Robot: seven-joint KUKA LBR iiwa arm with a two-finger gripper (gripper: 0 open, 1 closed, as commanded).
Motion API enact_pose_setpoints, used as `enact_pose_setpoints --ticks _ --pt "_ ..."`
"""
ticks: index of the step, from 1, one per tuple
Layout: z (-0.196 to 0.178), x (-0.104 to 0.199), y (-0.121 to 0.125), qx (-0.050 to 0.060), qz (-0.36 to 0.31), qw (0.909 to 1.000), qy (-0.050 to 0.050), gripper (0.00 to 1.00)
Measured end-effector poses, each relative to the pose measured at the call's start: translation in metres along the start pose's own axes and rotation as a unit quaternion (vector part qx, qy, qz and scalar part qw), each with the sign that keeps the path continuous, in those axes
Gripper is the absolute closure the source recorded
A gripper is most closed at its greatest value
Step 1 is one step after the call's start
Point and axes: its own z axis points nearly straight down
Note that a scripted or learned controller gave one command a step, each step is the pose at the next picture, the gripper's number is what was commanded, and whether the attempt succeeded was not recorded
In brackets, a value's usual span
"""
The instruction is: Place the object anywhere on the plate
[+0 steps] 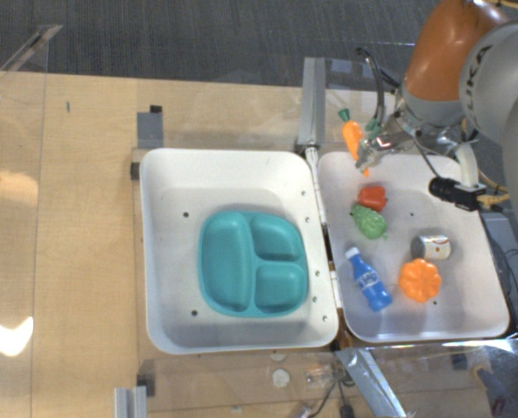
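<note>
Here the gripper point(369, 149) grasps a carrot point(353, 138), held upright; the plate point(252, 263) lies down-left of it, well apart.

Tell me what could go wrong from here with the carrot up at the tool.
The carrot sits at the tool, above the right bin's far edge; if the hold is shallow it may slip and land outside both bins. The teal plate lies in the left bin, so the carry crosses the rims between them, where a low pass could snag.
</note>
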Motion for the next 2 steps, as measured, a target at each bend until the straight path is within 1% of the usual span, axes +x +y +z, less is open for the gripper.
enact_pose_setpoints --ticks 1,2 --pt "0.004 0.071 -0.050 0.001 0.037 0.9993 0.001 1.00" --pt "0.005 0.147 -0.070 0.001 -0.005 1.0000 0.002 1.00"
